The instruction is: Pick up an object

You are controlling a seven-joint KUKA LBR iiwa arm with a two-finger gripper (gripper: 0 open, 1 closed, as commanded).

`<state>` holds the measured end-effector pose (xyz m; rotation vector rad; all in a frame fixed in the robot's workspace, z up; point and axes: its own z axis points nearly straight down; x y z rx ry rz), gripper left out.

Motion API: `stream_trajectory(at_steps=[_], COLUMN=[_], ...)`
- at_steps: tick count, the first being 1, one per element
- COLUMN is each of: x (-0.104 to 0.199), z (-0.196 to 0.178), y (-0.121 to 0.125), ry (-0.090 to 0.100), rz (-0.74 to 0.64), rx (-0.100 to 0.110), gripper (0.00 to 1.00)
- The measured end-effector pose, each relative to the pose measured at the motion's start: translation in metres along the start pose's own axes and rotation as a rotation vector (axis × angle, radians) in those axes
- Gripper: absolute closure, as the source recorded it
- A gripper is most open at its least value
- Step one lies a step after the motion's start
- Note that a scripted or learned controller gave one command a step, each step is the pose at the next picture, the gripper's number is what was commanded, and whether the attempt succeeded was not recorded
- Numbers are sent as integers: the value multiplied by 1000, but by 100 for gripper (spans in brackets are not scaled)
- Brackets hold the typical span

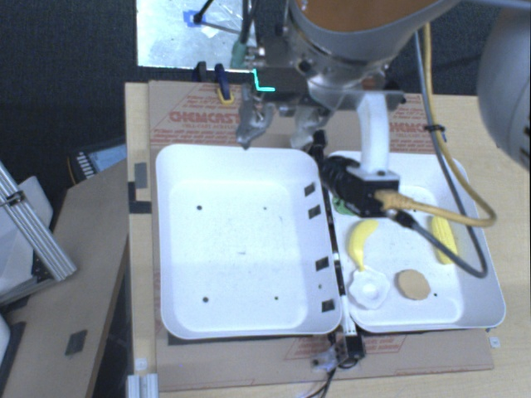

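Objects for picking are lying in the right bin: a yellow banana near the divider between the bins, a corn cob farther right, a round tan cookie-like disc toward the front, and a small white piece just beside the banana's lower end. A black camera-like unit with a yellow cable is hanging over the back of that bin. The left bin is sitting just beside it. The gripper is hovering at the back rim of the left bin, fingers spread apart, nothing sitting between them. The grey arm is looming over the top of the view.
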<state>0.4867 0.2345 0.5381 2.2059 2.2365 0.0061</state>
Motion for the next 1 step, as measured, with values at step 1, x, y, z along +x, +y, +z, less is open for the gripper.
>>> stream_trajectory(at_steps=[1], x=[0], z=[-11], y=[0], ry=[2], rz=[-4], rx=[-2], gripper=[100])
